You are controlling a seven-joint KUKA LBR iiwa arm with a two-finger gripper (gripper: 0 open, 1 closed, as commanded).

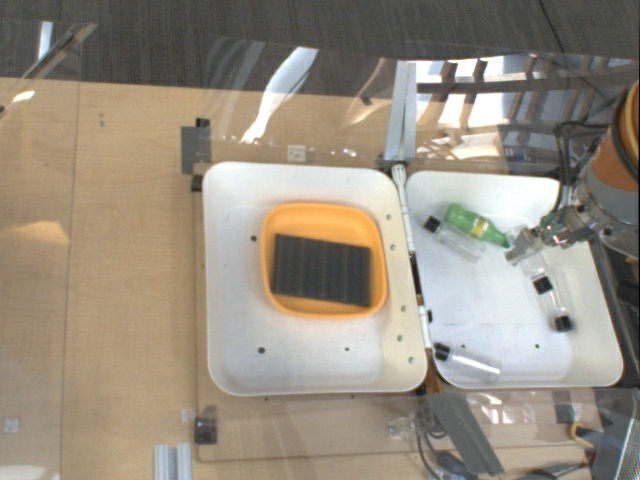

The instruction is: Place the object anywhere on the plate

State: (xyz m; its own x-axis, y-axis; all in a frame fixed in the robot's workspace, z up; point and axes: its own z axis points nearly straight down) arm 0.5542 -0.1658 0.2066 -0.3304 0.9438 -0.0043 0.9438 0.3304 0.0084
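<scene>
Two shallow white bins sit side by side on the wooden bench, the left bin point(230, 358) holding a rounded orange plastic plate point(270, 238) near its centre, and on that plate lies a dark ribbed rectangular slab point(322, 270) that covers most of its floor. The right bin point(500, 368) holds the loose things. A small clear bottle with a green label and a black cap point(463, 227) lies on its side toward the far left of this bin, cap end pointing left, well apart from the plate with the raised rims of both bins between them. Two small clear vials with black caps point(552, 300) lie toward the right side, one just nearer than the other, and another clear vial with a black cap point(462, 360) lies along the near edge on the left. The grey arm reaches in from the right with cables trailing over the bin's far right corner, and its two-finger gripper point(528, 244) hangs low over the right bin, just right of the green-labelled bottle and just beyond the two vials. Whether its fingers are spread or pressed together cannot be told here, and nothing can be seen between them.
</scene>
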